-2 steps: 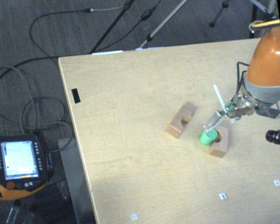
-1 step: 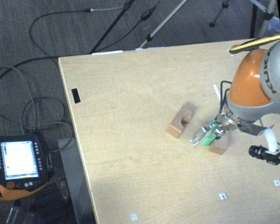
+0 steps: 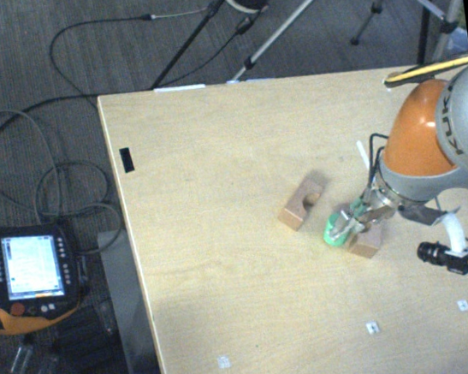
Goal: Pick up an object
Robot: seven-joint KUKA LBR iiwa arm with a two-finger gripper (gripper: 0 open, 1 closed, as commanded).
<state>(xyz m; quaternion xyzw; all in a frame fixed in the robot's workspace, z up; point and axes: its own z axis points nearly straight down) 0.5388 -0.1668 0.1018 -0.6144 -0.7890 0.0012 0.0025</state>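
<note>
Risk: the gripper (image 3: 362,222) sits low among three small things crowded together, so a closing pinch may catch an edge and push the target aside rather than lift it; the slant of the view also hides how deep the tool has come down
Cause: the green object (image 3: 338,229) touches or nearly touches the small wooden block (image 3: 366,244), and a nudge to one would likely shift the other
Second risk: the cable (image 3: 374,153) looping by the wrist hangs close to the work and might drag across the pieces
Hand state: cannot tell how far apart the tips stand, nor whether anything is held; the tool blurs into the green object at its end
Task's thing, place: the green object lies on the pale wooden bench top (image 3: 222,227), right of centre, just at the tool's tip
Task's thing, pointing: too small and blurred to judge a long axis with confidence; it looks roundish
Other candidate: the notched wooden block (image 3: 303,201) lies just up-left, its long axis running diagonally from lower left to upper right, apart from the gripper
</note>
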